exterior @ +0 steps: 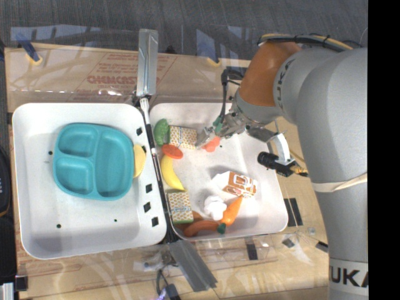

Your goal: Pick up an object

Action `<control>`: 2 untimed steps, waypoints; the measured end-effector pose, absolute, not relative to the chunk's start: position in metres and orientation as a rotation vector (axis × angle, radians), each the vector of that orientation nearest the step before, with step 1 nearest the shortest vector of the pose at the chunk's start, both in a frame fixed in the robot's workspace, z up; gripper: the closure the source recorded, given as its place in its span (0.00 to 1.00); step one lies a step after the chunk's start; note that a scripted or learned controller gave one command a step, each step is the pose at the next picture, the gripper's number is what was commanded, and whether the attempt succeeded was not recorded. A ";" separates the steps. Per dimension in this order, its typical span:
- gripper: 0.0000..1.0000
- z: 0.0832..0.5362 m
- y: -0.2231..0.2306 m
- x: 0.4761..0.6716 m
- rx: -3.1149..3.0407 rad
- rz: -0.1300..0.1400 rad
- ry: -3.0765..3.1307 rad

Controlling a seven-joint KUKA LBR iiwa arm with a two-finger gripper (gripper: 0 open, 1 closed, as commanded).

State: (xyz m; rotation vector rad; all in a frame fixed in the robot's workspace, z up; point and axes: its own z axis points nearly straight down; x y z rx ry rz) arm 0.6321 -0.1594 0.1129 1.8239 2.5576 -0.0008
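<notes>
I see my gripper [209,137] low in the right bin [275,214], fingers seemingly pinching a small red-orange piece [212,145] just right of the banana [170,173]. Lifting remains, I judge.

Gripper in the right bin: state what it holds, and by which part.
Cannot be told. The gripper is low in the right bin right beside a small orange-red object, but no grasp is visible.
</notes>
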 end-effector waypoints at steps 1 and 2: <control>1.00 0.200 -0.080 0.647 1.940 0.002 2.469; 1.00 0.192 -0.066 0.657 2.064 -0.001 2.367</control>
